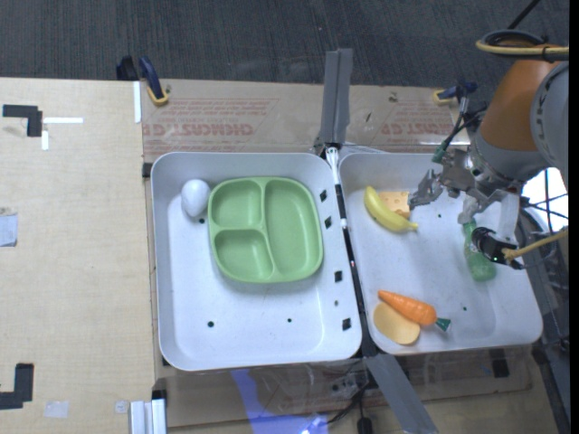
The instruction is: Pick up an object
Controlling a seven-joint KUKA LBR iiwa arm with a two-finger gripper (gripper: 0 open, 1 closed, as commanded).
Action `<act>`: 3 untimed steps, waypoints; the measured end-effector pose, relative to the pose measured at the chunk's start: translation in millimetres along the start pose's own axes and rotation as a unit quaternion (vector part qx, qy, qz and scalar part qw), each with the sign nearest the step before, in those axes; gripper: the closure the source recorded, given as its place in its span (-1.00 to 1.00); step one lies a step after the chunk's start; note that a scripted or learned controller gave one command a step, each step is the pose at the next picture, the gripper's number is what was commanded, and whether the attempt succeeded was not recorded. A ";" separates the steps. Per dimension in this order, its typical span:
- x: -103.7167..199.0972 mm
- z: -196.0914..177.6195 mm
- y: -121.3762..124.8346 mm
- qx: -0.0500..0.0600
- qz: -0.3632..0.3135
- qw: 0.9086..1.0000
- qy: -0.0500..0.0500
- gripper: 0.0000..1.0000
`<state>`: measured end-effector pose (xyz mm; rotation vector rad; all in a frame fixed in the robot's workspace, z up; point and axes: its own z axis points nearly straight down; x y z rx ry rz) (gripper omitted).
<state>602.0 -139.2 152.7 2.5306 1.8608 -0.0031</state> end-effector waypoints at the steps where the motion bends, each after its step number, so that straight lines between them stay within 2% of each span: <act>1: -0.5 -8.6 0.0 0.001 -0.001 1.000 -0.001 1.00; 2: -0.4 -8.5 0.0 0.001 -0.001 1.000 -0.001 -1.00; 3: 43.0 61.4 -13.4 0.001 -0.099 0.995 0.000 -1.00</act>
